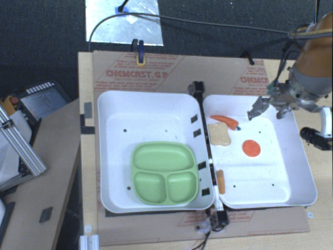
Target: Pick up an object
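**Small toy foods in the right bin, gripper above its far edge**

Camera view: The gripper (pixel 268 108) hangs over the far right part of the right bin (pixel 296 191), its two dark fingers (pixel 256 111) spread apart with nothing between them. It is above the bin floor, near the chili but not touching it.

No one object is named by the task, so any of the four pieces in the right bin could serve. The chili (pixel 225 120), red-orange and curved, lies near the bin's far left corner; it looks like light, hard plastic, probably smooth and apt to slip, and is best pinched across its thicker middle. Touching it on the near side is a pale bread slice (pixel 219 135), flat and low, so the fingers would have to straddle its edges. The orange disc (pixel 252 148) lies apart toward the middle of the bin; it is thin and flat, likely the hardest to get under. A small carrot stick (pixel 220 182) lies tight against the left wall, and that wall would crowd one finger.

The left bin (pixel 112 108) holds a green tray (pixel 164 172) with three compartments, all of them bare. Both bins sit side by side on a board on the counter (pixel 57 155).
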